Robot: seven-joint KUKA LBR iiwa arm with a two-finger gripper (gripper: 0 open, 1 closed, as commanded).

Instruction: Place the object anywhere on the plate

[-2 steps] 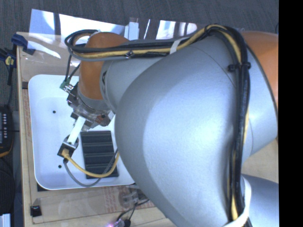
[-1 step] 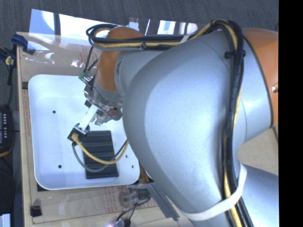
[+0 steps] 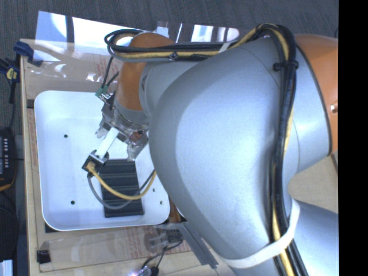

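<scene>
My gripper (image 3: 118,151) hangs low over the left white bin (image 3: 57,154), near the middle of it. Just below the gripper, on the bin floor, lies a dark ribbed rectangular block (image 3: 122,187), which runs toward the bin's near edge. A yellow cable (image 3: 123,195) loops across the block from a small black piece (image 3: 92,164) at the gripper's left side. The top of the block sits right under the gripper, and I cannot tell whether the two touch. The grey arm (image 3: 230,137) with its orange band (image 3: 135,68) hides the whole right side of the bench.
The bin's floor is bare white to the left of the gripper, with a few small dark dots. A wooden frame (image 3: 86,249) borders the bin at the front. Dark devices (image 3: 6,154) sit off the bench's left edge.
</scene>
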